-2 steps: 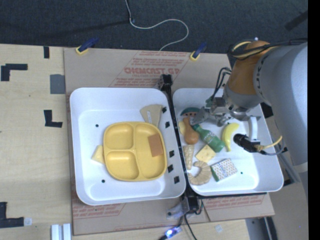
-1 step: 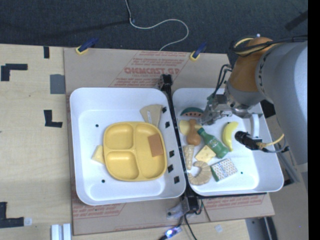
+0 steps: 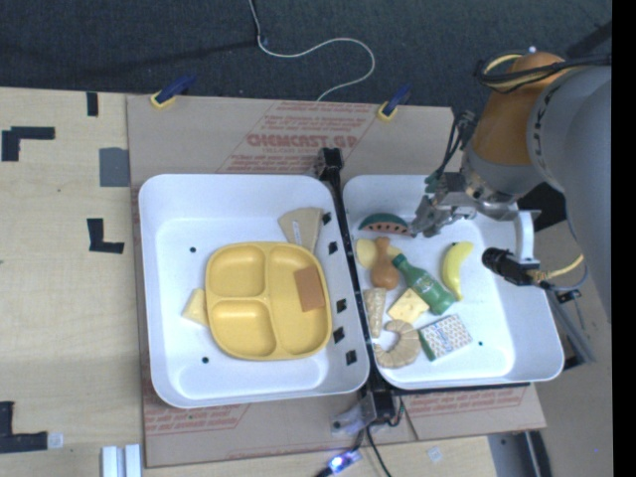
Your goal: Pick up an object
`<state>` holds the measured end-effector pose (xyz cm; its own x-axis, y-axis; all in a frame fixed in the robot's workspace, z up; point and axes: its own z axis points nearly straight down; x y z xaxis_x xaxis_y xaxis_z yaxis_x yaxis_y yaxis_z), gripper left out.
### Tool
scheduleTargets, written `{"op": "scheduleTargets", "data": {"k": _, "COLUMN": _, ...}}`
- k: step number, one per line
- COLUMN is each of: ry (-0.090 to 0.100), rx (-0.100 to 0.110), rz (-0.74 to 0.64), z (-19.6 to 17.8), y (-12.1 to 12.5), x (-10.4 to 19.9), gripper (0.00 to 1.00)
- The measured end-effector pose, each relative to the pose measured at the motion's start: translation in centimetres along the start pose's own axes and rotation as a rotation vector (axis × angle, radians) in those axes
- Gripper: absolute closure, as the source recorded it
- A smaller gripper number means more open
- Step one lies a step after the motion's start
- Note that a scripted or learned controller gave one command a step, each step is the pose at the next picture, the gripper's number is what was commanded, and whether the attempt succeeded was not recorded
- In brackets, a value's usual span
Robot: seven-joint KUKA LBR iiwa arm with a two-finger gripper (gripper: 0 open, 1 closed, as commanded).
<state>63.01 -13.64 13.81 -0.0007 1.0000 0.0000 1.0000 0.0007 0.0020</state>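
Watermelon slice toy (image 3: 383, 226), red with green rind, is seen near the far edge of the right white bin (image 3: 517, 361), just beside the gripper (image 3: 429, 219), apparently targeted. Nothing is seen gripped; jaw state cannot be told. Green plastic bottle (image 3: 421, 281) and yellow banana (image 3: 455, 268) are crowded mid-bin; open room is left along the right edge.

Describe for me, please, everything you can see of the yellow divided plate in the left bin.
The yellow divided plate looks like smooth moulded plastic, with rounded corners and three compartments. It lies flat, right way up, near the middle of the left bin. A brown rectangular piece rests in its right-hand compartment. A tan wedge touches or overlaps its upper edge, and a pale yellow piece pokes out at its left edge.
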Motion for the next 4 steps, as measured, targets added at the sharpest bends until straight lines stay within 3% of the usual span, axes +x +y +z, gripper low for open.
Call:
{"op": "scheduleTargets", "data": {"k": 1, "ry": 0.0, "rx": -0.001, "rz": -0.001, "z": -6.2, "y": -0.2, "x": 0.5, "gripper": 1.0}}
{"op": "scheduleTargets", "data": {"k": 2, "ry": 0.0, "rx": 0.001, "rz": -0.001, "z": -8.7, "y": -0.1, "x": 0.6, "gripper": 1.0}}
{"op": "scheduleTargets", "data": {"k": 4, "ry": 0.001, "rx": 0.003, "rz": -0.005, "z": -7.6, "y": 1.8, "x": 10.4, "gripper": 1.0}}
